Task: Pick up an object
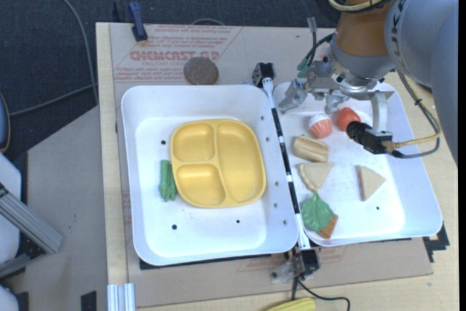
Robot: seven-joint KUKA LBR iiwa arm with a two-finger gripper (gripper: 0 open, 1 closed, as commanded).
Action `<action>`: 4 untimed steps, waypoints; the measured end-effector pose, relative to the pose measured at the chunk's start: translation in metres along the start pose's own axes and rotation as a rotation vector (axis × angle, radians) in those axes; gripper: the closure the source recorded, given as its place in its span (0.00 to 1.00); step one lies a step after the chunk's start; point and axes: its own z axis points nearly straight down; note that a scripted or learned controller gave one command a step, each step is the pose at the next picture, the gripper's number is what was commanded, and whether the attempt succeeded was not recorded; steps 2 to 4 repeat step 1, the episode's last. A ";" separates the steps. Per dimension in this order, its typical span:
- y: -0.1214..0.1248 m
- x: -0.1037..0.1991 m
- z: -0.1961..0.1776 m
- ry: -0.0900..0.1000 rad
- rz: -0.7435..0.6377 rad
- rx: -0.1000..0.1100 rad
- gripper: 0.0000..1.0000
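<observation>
The right bin (408,211) holds several toy foods: a pink and white cupcake (320,127), a red-orange piece (347,116), a tan bread roll (311,149), two pale wedges (314,175) (369,181) and a carrot with green leaves (320,215). My gripper (328,98) hangs under the orange wrist at the bin's far left part, just above the cupcake and the red-orange piece. Nothing shows between its tips. The wrist hides the bin's far edge.
A yellow divided plate (217,161) lies in the left bin (145,229), with a green pod (167,180) beside it on the left. A brown disc (201,71) and a blue clip (135,20) sit on the cardboard behind the bins.
</observation>
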 end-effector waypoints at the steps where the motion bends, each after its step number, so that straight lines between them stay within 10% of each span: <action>1: -0.020 -0.013 -0.010 0.001 0.001 0.005 1.00; 4: -0.020 -0.013 -0.010 0.001 0.001 0.005 1.00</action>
